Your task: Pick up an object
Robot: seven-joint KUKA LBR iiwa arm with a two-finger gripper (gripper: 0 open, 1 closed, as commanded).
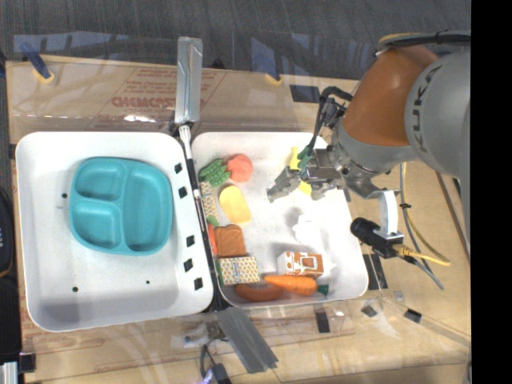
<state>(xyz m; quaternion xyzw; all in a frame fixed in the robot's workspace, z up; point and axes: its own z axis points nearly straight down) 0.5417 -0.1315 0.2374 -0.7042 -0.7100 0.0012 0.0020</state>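
Note:
My gripper [298,192] hangs over the upper right part of the right bin [264,146], its fingers spread open. A small yellow-green item [302,162] shows at the gripper's body, mostly hidden by it; I cannot tell whether it touches the fingers. To the left in the same bin lie an orange-red round fruit [239,166], a green leafy piece [212,170] and a yellow fruit [234,204]. Below the gripper rests a white item [308,230].
Along the right bin's front lie a bread slice [230,240], a cracker box [238,270], a sausage [258,292], a carrot [292,284] and a small carton [300,262]. The left bin [40,294] holds a teal divided plate [122,205].

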